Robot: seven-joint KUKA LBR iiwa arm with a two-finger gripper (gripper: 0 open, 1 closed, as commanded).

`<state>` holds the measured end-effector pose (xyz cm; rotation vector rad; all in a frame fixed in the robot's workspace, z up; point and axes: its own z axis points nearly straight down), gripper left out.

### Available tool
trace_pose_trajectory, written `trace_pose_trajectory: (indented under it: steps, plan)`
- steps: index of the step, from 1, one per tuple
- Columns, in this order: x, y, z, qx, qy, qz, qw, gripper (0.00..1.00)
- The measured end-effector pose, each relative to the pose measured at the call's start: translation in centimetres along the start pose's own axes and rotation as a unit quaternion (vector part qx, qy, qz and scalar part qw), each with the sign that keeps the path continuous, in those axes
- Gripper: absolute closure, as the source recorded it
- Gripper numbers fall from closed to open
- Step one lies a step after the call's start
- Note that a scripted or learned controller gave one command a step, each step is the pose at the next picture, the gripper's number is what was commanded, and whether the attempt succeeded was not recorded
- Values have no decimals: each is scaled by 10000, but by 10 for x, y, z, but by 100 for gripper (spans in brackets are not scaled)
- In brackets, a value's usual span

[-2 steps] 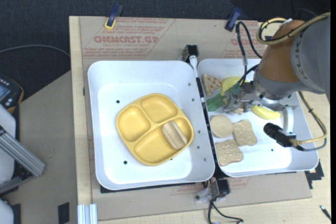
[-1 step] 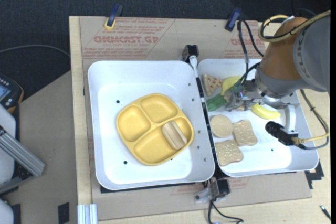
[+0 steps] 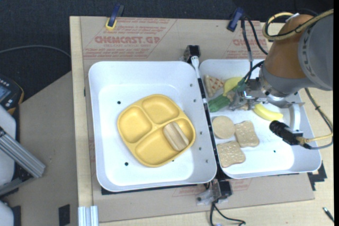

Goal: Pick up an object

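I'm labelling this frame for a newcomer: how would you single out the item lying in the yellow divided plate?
Start at the left white bin, which holds a yellow divided plate. In the plate's right compartment lies a tan bread roll, oblong. It is the one food piece in that bin; the others lie in the right bin.

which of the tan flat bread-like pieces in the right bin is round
The round tan piece, leftmost of the three tan pieces in the right white bin. The two squarish tan slices have corners.

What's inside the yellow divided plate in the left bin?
The yellow plate holds one tan, bread-like piece in its right compartment. The other two compartments show bare yellow. Whatever lies beneath the plate is hidden.
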<state>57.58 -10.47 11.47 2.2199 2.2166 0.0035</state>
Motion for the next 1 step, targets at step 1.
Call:
trace_pose_trajectory:
  steps: [1]
  plan:
    - [53, 47, -75, -30, 8, -42, 10000, 100]
